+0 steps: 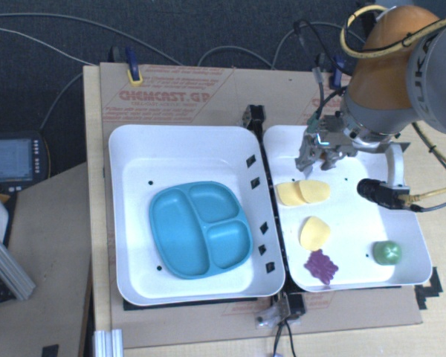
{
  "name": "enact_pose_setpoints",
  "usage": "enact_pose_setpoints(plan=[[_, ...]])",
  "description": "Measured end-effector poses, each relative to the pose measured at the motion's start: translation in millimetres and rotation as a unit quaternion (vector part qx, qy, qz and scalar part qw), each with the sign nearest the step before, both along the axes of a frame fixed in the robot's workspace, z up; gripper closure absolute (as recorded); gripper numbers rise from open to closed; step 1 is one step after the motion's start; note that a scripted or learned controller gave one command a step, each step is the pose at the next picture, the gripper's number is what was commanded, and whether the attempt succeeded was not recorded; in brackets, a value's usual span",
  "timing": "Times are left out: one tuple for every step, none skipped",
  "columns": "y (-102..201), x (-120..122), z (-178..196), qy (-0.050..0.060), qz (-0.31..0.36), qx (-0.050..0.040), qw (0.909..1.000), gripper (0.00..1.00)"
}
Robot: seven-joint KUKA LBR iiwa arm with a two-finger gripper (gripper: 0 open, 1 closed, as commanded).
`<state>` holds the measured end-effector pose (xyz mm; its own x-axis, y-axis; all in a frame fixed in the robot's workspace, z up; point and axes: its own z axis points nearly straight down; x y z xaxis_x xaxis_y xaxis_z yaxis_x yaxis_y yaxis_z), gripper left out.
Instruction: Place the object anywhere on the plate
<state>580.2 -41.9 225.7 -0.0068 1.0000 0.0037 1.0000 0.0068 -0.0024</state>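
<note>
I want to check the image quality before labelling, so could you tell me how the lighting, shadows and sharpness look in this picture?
Camera view: lighting is even and bright, with both white bins near overexposed; the blue plate casts hardly any shadow; the gripper looks slightly soft, while the yellow pieces, purple piece and green ball are reasonably sharp.

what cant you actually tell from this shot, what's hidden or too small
- Gripper in the camera view: its fingers are small and dark against the wrist, so open or shut cannot be read.
- Far corner of the right bin: covered by the arm's wrist.
- Two-piece yellow object: whether the gripper touches it or hangs above it; the slanted view gives no height.
- Purple object and green object: too small to identify.
</note>
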Motion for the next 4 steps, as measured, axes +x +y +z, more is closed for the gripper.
enact_pose_setpoints(plan=[[49.4,0.5,7.1,-0.002,0.000,-0.0003,1.0000,1.00],[100.1,8.1,-4.9,-0.001,0.000,-0.0007,1.0000,1.00],[144.0,16.4,-1.9,-0.001,0.000,-0.0006,1.0000,1.00],[141.0,16.3,-1.8,-0.001,-0.003,-0.0013,1.0000,0.00]])
